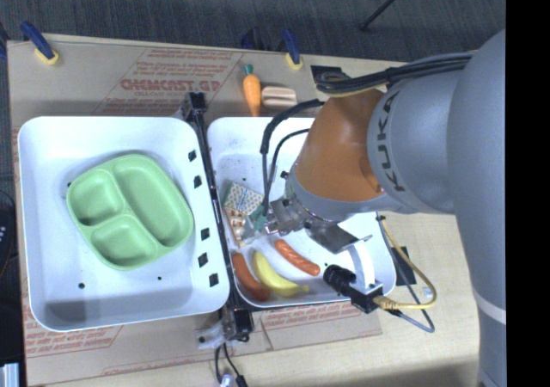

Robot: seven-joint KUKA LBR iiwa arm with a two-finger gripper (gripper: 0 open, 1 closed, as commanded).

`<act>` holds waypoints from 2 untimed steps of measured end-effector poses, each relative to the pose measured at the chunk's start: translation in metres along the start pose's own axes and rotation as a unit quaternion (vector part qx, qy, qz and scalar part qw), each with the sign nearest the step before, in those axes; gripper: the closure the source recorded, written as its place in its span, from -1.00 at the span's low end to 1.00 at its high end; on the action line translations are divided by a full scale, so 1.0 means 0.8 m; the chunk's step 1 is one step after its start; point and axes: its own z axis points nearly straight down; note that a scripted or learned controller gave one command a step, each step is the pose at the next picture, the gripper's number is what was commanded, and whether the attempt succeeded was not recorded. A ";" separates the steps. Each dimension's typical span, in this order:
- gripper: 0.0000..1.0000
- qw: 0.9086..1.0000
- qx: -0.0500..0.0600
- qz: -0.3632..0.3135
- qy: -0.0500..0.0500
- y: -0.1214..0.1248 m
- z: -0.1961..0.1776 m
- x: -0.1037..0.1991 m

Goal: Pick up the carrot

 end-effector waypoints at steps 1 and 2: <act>1.00 0.992 0.000 -0.124 0.000 0.008 0.077 -0.109; 1.00 0.961 -0.001 -0.278 -0.001 0.029 0.124 -0.158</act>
